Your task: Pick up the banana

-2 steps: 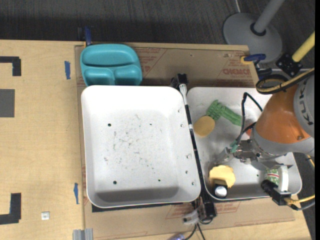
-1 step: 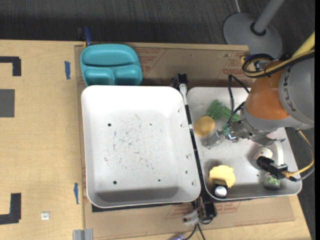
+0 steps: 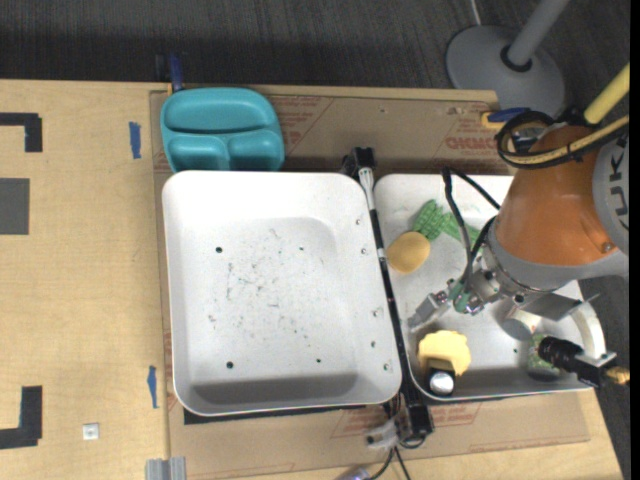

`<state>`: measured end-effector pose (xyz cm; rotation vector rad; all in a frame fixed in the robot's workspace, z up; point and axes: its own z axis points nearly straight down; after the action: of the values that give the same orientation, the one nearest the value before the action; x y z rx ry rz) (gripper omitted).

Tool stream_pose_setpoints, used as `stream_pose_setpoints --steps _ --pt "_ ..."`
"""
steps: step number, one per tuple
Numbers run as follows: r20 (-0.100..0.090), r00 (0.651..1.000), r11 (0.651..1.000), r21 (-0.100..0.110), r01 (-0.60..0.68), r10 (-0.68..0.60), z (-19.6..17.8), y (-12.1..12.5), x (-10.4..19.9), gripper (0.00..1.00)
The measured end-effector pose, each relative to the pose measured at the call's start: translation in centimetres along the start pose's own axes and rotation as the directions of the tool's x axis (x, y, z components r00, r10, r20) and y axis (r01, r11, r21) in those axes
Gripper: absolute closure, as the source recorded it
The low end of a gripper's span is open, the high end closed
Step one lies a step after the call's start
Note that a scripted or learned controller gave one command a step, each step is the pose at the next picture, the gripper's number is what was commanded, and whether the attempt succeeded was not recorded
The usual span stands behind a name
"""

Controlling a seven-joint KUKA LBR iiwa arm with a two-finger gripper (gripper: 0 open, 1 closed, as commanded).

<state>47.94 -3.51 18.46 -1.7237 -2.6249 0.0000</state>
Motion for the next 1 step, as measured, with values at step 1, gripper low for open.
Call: stream_pose_setpoints --steps 1 --pt "0.001 0.974 0.974 -0.001 0.228 -0.228 0.01 2.85 5.77 0.0"
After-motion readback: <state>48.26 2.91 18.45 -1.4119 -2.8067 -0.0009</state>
